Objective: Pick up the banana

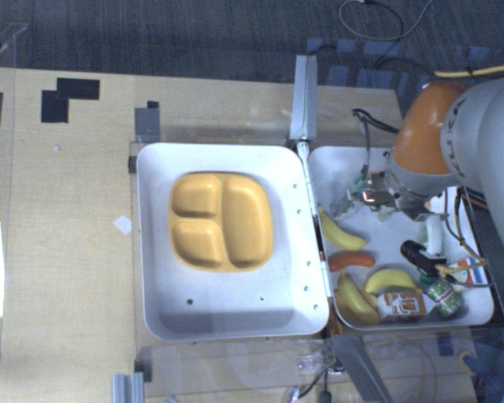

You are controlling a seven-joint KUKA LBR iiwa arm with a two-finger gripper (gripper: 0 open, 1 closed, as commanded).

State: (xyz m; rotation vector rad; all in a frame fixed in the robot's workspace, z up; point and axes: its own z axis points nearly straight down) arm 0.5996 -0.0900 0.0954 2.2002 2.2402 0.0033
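Note:
Three yellow bananas lie in the right bin (336, 162). One banana (340, 232) rests along the bin's left wall, a second banana (355, 299) sits at the front left corner, and a third banana (391, 280) curves beside it. My gripper (366, 195) hangs over the bin's back half, up and to the right of the first banana and apart from it. Nothing shows between its tips.
A red sausage (351, 260) lies between the bananas. A labelled can (401, 306) and a green item (443, 299) sit along the right bin's front edge. The left bin (160, 309) holds a yellow divided tray (222, 221). A metal divider (303, 99) stands between the bins.

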